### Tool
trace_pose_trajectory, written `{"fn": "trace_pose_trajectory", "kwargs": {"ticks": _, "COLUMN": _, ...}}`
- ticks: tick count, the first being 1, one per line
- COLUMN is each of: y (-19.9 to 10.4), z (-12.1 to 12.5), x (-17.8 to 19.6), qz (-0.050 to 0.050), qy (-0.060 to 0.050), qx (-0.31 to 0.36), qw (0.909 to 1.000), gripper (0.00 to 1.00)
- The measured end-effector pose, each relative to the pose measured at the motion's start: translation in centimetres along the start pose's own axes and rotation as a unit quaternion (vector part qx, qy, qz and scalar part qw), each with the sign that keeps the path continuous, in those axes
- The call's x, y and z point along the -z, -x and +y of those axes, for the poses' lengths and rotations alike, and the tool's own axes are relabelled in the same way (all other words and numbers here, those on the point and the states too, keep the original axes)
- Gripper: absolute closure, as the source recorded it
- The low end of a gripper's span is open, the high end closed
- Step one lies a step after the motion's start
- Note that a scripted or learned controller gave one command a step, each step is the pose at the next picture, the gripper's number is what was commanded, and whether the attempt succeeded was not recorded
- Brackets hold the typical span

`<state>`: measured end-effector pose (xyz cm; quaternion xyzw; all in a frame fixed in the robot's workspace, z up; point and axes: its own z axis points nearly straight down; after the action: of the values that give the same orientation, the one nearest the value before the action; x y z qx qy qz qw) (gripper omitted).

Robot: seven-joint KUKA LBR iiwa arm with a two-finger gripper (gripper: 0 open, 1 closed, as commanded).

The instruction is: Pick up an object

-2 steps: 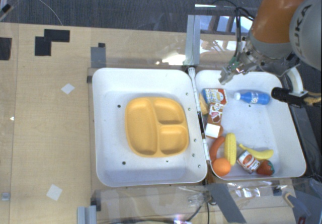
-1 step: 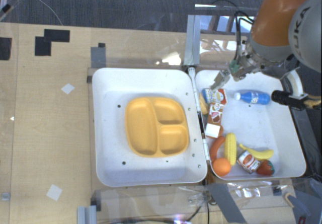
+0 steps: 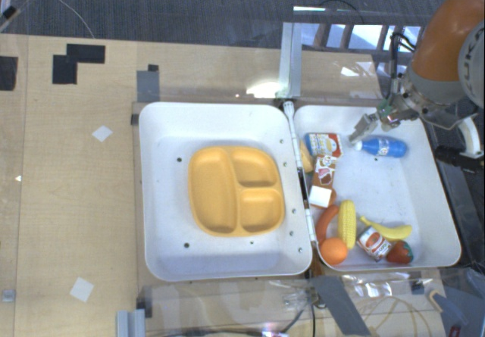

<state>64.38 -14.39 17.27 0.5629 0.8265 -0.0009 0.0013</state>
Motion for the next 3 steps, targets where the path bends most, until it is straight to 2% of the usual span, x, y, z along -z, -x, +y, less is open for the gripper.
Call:
{"fn": "trace_pose_trajectory", "kwargs": {"ticks": 1, "y": 6.9, "z": -0.1, "x": -5.1, "qz": 0.0, "qy": 0.0, "qx": -0.028, "qw": 0.9996, "gripper": 0.0}}
{"fn": "trace_pose_trajectory", "kwargs": {"ticks": 2, "y": 4.8, "z": 1.0, "x": -5.2, "qz": 0.0, "qy": 0.003, "qx": -0.059, "qw": 0.9983, "gripper": 0.0}}
{"fn": "trace_pose_trajectory", "kwargs": {"ticks": 3, "y": 4.9, "z": 1.3, "x": -3.7, "qz": -0.003, "qy": 0.008, "qx": -0.056, "qw": 0.9984, "gripper": 1.0}}
